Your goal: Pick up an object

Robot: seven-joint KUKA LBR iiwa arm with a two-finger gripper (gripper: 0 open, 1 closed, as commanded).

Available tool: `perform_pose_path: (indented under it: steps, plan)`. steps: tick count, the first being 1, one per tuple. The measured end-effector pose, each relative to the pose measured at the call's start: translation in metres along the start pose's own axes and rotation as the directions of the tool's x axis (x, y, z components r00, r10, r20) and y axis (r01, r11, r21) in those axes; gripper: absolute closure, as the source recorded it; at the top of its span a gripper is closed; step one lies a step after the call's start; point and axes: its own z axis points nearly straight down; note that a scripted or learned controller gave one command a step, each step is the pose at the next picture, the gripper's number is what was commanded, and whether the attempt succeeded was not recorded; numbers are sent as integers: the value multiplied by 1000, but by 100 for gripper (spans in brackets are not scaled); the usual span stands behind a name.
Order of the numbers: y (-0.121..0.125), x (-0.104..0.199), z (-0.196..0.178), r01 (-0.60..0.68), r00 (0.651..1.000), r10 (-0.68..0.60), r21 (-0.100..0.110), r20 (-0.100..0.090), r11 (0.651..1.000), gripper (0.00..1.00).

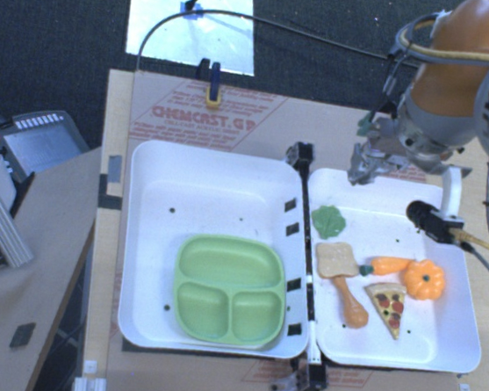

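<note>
Bench, cardboard-topped, on dark carpet: two white bins, approach step in hand.

We list, lower left of frame, the left bin (148,223) with a green divided tray (228,290); lower right, the right bin (456,349) with a green leafy piece (328,219), toast slice (336,260), drumstick (350,305), carrot (391,266), pumpkin (423,279) and pizza slice (387,306). The gripper (367,172) hangs at upper right over that bin's far rim, holding nothing; we cannot tell its finger state. We judge the next move a descent toward the leafy piece, nearest below.
</note>
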Motion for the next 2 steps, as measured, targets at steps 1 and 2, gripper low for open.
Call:
perform_pose_path:
  steps: [1,2]
  plan:
    - [-7,45,13,0,1000,0,0,0,1000,100]
    - [-7,89,17,0,1000,0,0,-1,1000,100]
